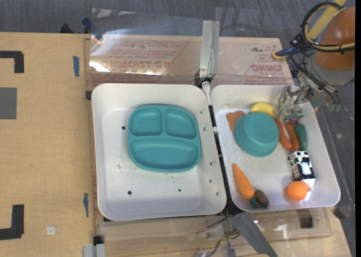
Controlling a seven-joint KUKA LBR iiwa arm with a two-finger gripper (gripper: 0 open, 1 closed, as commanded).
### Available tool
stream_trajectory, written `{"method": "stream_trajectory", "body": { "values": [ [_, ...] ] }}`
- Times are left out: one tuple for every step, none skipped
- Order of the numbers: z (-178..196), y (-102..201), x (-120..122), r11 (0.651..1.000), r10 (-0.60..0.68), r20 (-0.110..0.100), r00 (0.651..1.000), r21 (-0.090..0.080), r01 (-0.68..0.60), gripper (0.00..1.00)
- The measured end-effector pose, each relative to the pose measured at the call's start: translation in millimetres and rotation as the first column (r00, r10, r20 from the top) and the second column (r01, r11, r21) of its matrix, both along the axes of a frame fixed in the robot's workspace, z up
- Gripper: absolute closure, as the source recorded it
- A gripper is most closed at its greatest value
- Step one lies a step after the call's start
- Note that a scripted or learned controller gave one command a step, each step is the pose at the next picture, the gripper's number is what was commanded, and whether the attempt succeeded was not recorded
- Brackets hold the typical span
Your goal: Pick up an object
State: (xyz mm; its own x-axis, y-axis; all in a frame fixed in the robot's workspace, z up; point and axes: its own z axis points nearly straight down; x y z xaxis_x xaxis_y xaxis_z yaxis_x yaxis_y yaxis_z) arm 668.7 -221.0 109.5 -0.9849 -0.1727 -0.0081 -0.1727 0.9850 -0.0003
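I am reaching in over the right bin (330, 191), my gripper (289, 105) hanging near its far right corner; I cannot tell its state. The left bin (107, 194) is holding a teal divided plate (164, 137). A teal bowl (257, 133) is sitting beside my gripper, a carrot (243, 181) lying nearer the front, an orange ball (297, 190) at the front right.

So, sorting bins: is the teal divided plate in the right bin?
No, the teal divided plate lies in the left bin.
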Motion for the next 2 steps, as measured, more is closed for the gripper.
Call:
{"method": "stream_trajectory", "body": {
  "values": [
    [133,-2,2,0.946,0.325,0.011,0.946,-0.012,-0.325,1.0],
    [42,0,-2,0.908,0.42,-0.007,0.908,0.003,-0.419,1.0]
  ]
}}
